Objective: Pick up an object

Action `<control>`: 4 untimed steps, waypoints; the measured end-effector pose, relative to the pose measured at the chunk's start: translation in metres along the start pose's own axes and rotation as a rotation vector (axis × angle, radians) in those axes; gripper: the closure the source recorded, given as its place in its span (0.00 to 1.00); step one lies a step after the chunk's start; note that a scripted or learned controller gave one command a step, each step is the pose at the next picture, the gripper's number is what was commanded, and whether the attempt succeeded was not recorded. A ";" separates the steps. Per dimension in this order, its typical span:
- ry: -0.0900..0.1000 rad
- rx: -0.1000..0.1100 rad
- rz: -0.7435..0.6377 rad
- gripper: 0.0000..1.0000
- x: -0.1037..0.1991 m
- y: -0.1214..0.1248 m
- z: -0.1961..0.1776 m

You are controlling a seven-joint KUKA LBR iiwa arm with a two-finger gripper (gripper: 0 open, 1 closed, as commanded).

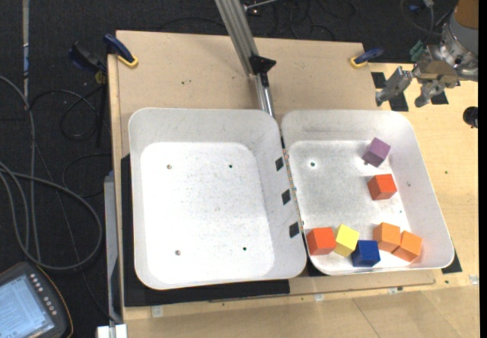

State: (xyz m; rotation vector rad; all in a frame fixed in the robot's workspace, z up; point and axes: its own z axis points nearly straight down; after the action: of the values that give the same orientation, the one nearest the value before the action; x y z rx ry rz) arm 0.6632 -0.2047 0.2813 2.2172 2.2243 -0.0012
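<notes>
I see the gripper [415, 90] above the bench beyond the right bin's [426, 176] far right corner, fingers spread, nothing between them. Nearest candidate: the purple cube [376, 151], lying toward the near-left of the gripper, inside the bin's far part. I'd judge the orange cube [382, 186] next nearest; the others cluster along the near wall.

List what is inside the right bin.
The right bin holds seven blocks: purple, red-orange, red-orange, yellow, blue, two orange. Their undersides are hidden.
</notes>
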 end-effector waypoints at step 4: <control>-0.008 -0.010 0.001 0.00 -0.003 0.002 0.164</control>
State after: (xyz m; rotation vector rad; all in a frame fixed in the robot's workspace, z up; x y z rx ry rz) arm 0.6651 -0.2075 0.1176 2.2095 2.2141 0.0020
